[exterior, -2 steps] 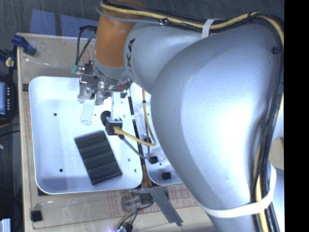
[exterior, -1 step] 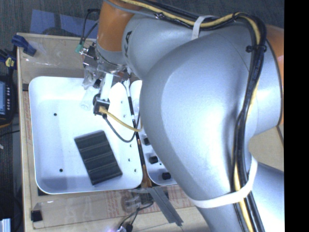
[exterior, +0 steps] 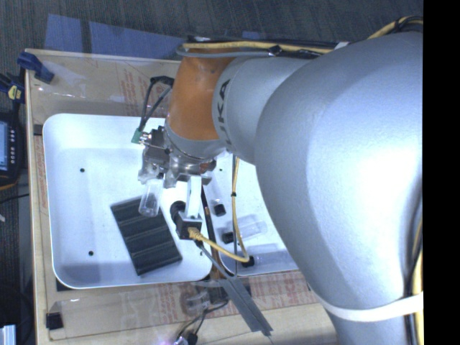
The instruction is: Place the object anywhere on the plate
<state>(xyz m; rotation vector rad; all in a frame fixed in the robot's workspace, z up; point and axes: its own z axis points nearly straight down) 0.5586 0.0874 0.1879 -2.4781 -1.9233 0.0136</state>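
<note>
Dark ribbed object lying flat in the left white bin.

The object (exterior: 145, 236) is a dark grey, near-black rectangular slab with raised ridges running across its short way, so its top looks like a row of bars. It lies flat on the floor of the left bin (exterior: 72, 192), toward the bin's near right part, turned at a slant so its long sides run from upper left down to lower right. Its lower corner sits near the bin's front wall. Its upper end lies just under a clear plastic piece, which hides a little of that edge. I cannot make out a plate.
</note>
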